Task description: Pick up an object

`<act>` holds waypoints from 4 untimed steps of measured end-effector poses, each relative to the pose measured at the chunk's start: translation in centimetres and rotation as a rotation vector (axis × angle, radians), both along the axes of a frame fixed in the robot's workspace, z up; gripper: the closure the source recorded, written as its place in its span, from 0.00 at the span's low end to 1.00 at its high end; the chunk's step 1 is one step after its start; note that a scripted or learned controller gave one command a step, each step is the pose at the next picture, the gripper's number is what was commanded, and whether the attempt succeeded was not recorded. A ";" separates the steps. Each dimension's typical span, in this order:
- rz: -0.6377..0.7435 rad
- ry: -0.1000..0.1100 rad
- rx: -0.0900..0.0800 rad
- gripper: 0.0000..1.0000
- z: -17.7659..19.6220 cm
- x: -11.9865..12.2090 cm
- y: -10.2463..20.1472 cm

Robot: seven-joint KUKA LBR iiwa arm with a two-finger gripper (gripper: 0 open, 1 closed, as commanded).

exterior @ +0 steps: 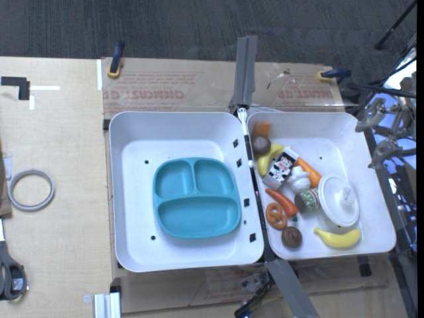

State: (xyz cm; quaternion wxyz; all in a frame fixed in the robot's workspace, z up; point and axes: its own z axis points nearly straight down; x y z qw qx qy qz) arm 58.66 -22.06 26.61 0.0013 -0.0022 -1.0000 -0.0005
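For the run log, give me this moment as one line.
left bin: blue plate | right bin: banana, pretzel, white lid, toy pile | nothing lifted

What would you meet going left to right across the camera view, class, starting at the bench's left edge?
Roll of tape → left bin → blue divided plate → pretzel → white lidded pot → right bin's far wall.

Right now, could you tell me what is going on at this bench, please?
Nothing is being handled at the moment. The left bin holds a blue divided plate. The right bin holds a jumble of toy food: a banana, a pretzel, a carrot and a white lidded pot, all lying loose.
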 end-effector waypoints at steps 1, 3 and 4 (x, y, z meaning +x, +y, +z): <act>-0.124 0.000 -0.001 0.00 -9.1 4.5 5.3; -0.336 0.001 -0.004 1.00 -17.1 2.8 6.0; -0.710 0.001 -0.004 1.00 -7.8 1.3 15.0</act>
